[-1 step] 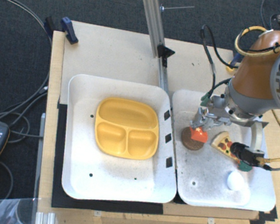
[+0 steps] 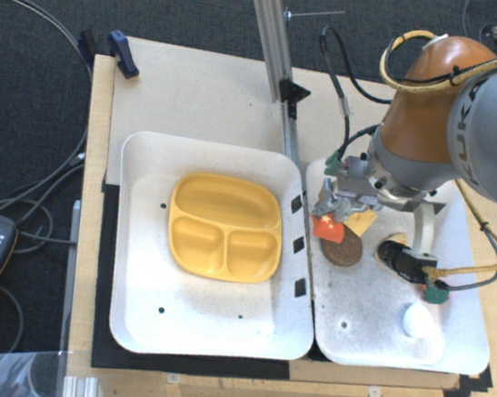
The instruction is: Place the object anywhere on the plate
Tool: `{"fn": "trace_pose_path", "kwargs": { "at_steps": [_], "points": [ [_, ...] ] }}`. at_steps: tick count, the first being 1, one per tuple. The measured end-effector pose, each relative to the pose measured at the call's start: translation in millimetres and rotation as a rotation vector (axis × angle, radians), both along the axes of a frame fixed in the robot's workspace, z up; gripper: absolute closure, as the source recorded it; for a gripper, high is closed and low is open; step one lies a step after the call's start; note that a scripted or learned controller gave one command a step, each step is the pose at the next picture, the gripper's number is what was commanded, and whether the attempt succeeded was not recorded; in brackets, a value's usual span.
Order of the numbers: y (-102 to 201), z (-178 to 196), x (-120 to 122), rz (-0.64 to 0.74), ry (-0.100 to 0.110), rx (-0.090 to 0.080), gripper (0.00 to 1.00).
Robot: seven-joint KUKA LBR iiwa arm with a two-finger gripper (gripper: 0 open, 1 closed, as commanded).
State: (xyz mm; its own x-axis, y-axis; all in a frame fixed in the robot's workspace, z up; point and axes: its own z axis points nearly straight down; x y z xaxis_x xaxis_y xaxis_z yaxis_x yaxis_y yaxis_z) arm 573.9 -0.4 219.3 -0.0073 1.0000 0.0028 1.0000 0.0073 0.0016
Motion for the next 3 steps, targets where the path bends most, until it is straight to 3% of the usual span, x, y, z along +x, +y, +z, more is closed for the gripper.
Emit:
{"fn": "trace_pose_path", "kwargs": {
  "at_steps": [1,3],
  "points": [
    [61,2,6,0.001,0.001,0.001,1.00],
    [151,5,46,-0.001,0.000,0.000,1.00]
  ]
}}
